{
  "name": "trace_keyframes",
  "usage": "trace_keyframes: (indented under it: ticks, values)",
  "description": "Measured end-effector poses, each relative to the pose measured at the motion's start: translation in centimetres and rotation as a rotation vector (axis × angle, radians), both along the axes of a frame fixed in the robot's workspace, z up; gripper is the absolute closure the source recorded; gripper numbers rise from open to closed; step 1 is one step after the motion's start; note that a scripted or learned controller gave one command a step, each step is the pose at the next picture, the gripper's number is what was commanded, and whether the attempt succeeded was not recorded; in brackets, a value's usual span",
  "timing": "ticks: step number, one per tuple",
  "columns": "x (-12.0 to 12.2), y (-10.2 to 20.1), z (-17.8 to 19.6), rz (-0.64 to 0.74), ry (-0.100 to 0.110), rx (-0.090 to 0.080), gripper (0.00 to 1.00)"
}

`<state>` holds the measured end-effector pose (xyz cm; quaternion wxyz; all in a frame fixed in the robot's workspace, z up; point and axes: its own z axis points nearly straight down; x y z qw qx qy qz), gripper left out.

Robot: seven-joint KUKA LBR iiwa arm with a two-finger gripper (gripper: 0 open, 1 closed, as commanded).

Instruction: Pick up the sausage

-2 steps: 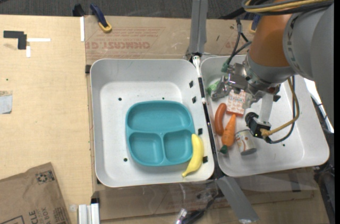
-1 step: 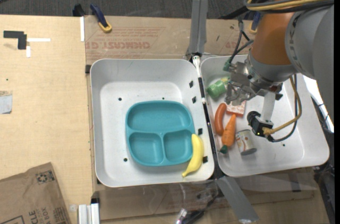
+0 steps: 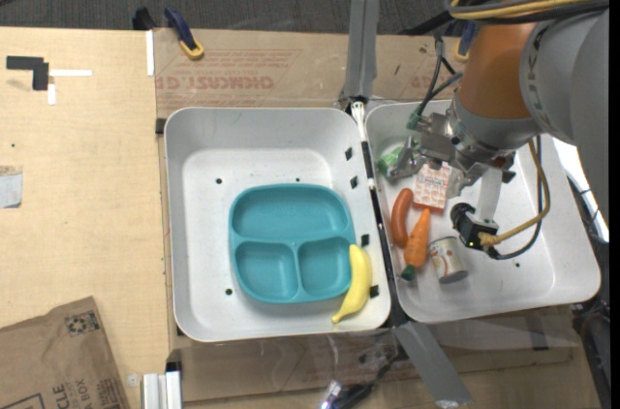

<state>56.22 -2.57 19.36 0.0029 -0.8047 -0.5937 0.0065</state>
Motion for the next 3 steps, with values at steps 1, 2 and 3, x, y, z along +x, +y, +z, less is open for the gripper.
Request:
trace_keyframes:
  ticks: [1,2,3]
  values:
    - [0.5,-0.1,-0.5,-0.019,-0.007,0.001,0.00]
    - [0.8,0.7,-0.5,-0.044,-0.009,0.001,0.00]
    - [1.0,1.3,-0.5,-0.087,-0.009,0.001,0.00]
